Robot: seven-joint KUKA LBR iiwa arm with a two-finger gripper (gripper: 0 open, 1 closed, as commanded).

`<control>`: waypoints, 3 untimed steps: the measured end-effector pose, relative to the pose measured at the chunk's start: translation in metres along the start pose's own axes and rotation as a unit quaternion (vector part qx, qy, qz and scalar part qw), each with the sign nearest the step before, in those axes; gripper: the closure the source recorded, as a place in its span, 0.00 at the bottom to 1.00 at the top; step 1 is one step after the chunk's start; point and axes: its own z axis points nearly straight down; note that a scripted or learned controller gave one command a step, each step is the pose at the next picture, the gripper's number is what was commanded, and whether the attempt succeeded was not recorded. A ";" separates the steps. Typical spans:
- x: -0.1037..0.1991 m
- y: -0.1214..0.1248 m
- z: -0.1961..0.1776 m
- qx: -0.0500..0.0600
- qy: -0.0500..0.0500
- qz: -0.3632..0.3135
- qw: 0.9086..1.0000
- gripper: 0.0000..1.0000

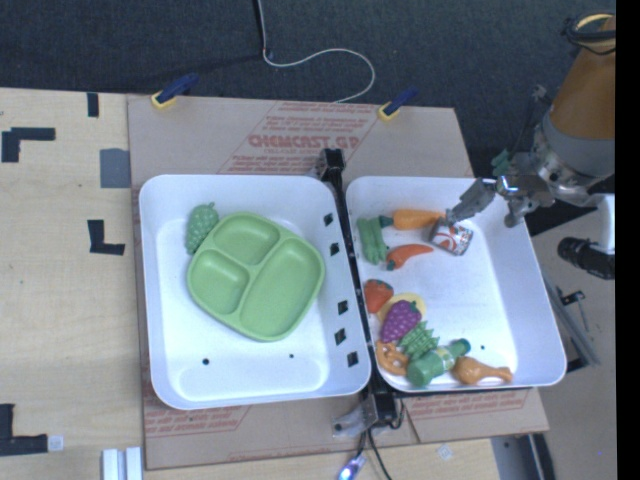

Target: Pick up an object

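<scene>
My gripper (491, 208) hangs over the upper right part of the right bin (520, 298), open with nothing between its fingers. One finger (468, 204) slants down-left toward a small red and white can (452, 238) lying just below it. Left of the can lie an orange carrot (417, 218), an orange-red chili (408, 255) and a green vegetable (372, 240). Lower down sit a red tomato (377, 295), purple grapes (398, 320), a green toy (430, 365) and an orange squash (481, 372).
The left bin (165, 298) holds a green divided plate (255, 276) and a green grape bunch (201, 226) at its upper left. A black divider (345, 268) runs between the bins. A white cable (310, 63) loops on the dark floor behind the bench.
</scene>
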 end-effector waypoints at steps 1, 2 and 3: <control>0.047 -0.068 -0.004 0.002 0.001 -0.001 1.000 0.00; 0.100 -0.099 -0.197 -0.009 0.000 -0.003 1.000 0.00; 0.098 -0.098 -0.197 0.000 -0.001 -0.001 1.000 1.00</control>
